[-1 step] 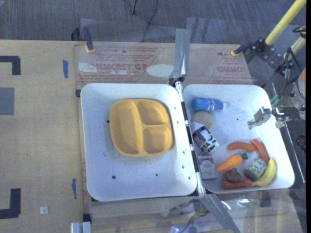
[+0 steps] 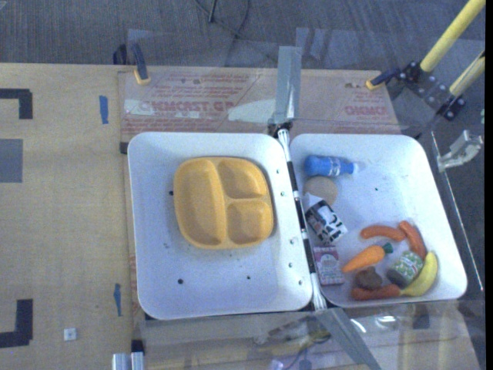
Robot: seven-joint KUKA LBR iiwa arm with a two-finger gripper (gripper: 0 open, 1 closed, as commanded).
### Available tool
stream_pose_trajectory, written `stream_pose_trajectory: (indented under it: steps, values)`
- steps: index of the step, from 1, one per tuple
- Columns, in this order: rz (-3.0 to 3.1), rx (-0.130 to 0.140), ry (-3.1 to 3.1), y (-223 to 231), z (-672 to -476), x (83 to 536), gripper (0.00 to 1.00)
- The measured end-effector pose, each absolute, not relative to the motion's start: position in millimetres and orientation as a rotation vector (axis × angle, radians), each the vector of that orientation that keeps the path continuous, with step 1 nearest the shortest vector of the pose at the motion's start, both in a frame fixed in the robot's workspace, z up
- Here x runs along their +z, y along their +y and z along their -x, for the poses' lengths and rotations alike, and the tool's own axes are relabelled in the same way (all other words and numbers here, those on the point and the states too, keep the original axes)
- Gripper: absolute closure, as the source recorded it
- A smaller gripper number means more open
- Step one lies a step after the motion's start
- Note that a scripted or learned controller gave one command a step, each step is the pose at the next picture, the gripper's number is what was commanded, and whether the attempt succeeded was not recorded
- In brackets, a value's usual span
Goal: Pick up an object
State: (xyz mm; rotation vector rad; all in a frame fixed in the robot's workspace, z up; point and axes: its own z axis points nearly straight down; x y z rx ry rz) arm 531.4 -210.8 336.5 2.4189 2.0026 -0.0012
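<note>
The right bin (image 2: pixel 385 191) holds several small toy foods. A blue bottle (image 2: pixel 330 166) lies at its far left, with a tan round piece (image 2: pixel 320 190) just in front of it. A black-and-white carton (image 2: pixel 325 223) and a pink carton (image 2: pixel 328 266) sit along the left wall. An orange carrot (image 2: pixel 367 257), two orange-red sausages (image 2: pixel 383 231) (image 2: pixel 413 237), a green box (image 2: pixel 405 267), a brown lump (image 2: pixel 370 278) and a yellow banana (image 2: pixel 425 276) crowd the near right corner. In the left bin (image 2: pixel 150 237) rests a yellow divided plate (image 2: pixel 223 203).
Both bins stand side by side on a cardboard sheet (image 2: pixel 200 102) on the wooden bench (image 2: pixel 62 206). A metal strip (image 2: pixel 288 83) runs back from the seam between them. Yellow poles with a clamp (image 2: pixel 447 37) slant in at the upper right.
</note>
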Motion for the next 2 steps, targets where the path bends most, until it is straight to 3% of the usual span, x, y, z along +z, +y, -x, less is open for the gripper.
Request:
stream_pose_trajectory:
  steps: [1,2]
  values:
    - [-2.463,-0.002,1.953,-208.2,-479.5,192.3,0.0]
    - [-2.28,0.011,2.151,-210.7,-483.3,102.9,0.0]
